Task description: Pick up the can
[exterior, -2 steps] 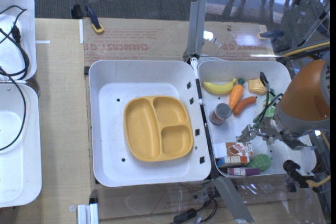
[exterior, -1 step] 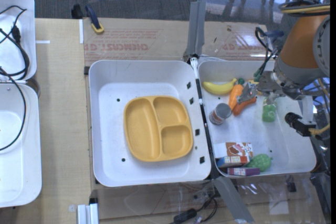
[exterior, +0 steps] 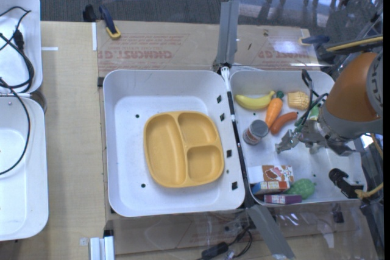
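Camera view: can (exterior: 256, 131) lies tilted, top toward upper right.

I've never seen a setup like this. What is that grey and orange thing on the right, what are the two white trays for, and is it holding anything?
You are looking down at a slant from one fixed camera above a bench. The grey and orange thing is a robot arm reaching in from the right. At its tip is a gripper, the part that grasps, hanging over the right bin.

The two shallow white trays are bins. The left bin has a yellow divided plate in it. The right bin has toy food: a banana, a carrot, a piece of corn, a small box and something green. There is also a small can, which is what the arm is meant to pick up.

The can stands just left of the gripper, apart from it. Nothing shows between the jaws, so the can is not yet picked up.
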Action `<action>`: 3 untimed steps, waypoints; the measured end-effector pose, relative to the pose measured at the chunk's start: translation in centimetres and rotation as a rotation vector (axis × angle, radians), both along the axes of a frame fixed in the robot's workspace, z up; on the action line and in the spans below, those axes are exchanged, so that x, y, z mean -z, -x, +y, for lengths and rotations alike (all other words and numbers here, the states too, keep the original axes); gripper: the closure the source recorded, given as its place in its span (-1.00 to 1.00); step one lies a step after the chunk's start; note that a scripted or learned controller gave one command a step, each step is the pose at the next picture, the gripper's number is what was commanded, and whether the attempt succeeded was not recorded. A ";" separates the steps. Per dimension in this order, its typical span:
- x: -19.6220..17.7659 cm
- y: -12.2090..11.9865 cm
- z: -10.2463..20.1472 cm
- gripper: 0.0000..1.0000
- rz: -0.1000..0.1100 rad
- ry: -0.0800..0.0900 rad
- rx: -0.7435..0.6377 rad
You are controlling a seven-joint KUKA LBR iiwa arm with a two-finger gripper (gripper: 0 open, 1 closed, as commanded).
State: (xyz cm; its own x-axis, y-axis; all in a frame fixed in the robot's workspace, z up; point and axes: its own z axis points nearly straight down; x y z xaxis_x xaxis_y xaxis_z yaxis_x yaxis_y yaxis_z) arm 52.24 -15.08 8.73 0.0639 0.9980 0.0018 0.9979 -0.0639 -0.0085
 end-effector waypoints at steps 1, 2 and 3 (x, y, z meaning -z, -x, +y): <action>-2.7 -3.8 -5.4 -1.00 -0.003 0.001 0.152; -0.3 4.4 0.2 -1.00 0.002 0.002 0.249; -12.7 -3.2 -1.5 -1.00 0.001 0.007 0.397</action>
